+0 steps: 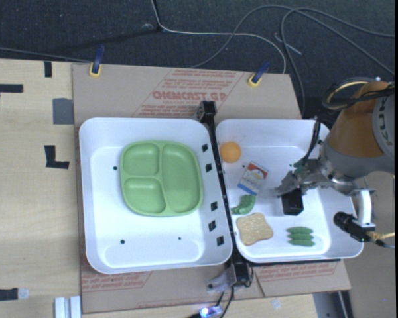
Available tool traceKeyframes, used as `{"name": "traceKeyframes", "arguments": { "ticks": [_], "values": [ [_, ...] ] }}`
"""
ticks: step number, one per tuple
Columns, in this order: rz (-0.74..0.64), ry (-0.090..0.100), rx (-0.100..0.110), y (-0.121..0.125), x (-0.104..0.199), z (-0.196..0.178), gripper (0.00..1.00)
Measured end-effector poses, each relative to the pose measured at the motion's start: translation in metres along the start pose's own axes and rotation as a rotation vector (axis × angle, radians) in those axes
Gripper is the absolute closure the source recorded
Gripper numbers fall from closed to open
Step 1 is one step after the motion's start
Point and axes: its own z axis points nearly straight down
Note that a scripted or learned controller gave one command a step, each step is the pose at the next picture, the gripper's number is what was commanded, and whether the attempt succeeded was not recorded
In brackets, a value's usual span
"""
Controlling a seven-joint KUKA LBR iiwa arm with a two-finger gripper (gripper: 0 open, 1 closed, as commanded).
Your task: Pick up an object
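Observation:
The right bin (272, 128) holds an orange ball (231, 152), a small red, white and blue packet (251, 177), a green leafy piece (243, 205), a slice of toast (254, 228) and a green pea pod (300, 236). My gripper (291, 201) hangs over the right part of that bin, its dark tip above the white floor between the packet and the pea pod. I see nothing between its fingers. The grey arm with its orange band (358, 134) comes in from the right.
In the left bin (99, 197) lies a green divided plate (162, 177). A black clip bar (215, 177) runs along the wall between the bins. Both bins rest on a cardboard sheet (186, 91), with cables across the dark floor behind.

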Motion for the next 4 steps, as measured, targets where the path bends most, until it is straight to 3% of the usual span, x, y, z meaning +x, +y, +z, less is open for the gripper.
{"name": "traceKeyframes", "arguments": {
  "ticks": [1, 2, 4],
  "values": [
    [-0.002, 0.0, -0.002, -0.002, 0.006, -0.061, 1.0],
    [-0.001, 0.001, 0.001, -0.001, 0.006, -0.079, 1.0],
    [-0.005, 0.002, 0.005, -0.019, 0.113, -0.077, 1.0]
  ]
}}
